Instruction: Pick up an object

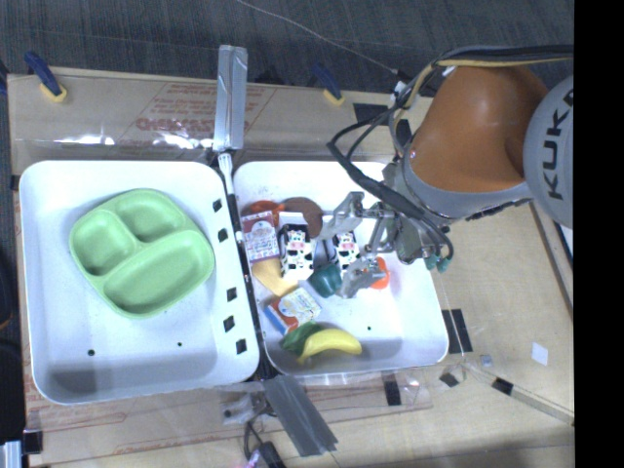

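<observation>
My gripper (pixel 353 261) hangs low in the right bin (pixel 414 305), its metal fingers over a pile of small toys. Right under it lie a teal piece (pixel 326 280) and an orange piece (pixel 380 275). Two small cow-print cartons (pixel 296 250) stand just left of the fingers. A yellow banana (pixel 331 341) with a green end lies near the bin's front wall. A red-and-white packet (pixel 260 239) and a brown round item (pixel 300 207) sit at the bin's back left.
The left bin (pixel 58 359) holds a green divided plate (pixel 142 250). A metal divider bar (pixel 230 100) runs between the bins. The orange wrist band (pixel 478 130) and cables overhang the right bin's back right corner.
</observation>
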Controlling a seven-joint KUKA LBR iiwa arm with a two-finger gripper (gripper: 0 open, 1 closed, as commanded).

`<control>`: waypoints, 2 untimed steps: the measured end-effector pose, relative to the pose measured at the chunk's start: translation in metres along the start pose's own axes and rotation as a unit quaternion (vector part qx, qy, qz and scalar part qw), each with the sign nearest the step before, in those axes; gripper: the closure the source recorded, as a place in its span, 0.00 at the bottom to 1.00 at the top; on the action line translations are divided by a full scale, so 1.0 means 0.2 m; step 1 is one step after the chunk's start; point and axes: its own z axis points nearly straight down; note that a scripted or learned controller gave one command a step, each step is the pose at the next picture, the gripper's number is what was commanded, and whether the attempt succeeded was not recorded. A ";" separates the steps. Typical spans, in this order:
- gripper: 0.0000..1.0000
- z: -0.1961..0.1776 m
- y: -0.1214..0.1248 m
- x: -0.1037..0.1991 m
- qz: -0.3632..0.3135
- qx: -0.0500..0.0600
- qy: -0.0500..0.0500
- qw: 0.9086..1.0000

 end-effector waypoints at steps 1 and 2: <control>0.00 0.76 0.00 -0.34 -0.002 0.000 -0.005 1.000; 0.00 0.83 -0.06 -0.43 0.002 -0.002 -0.011 1.000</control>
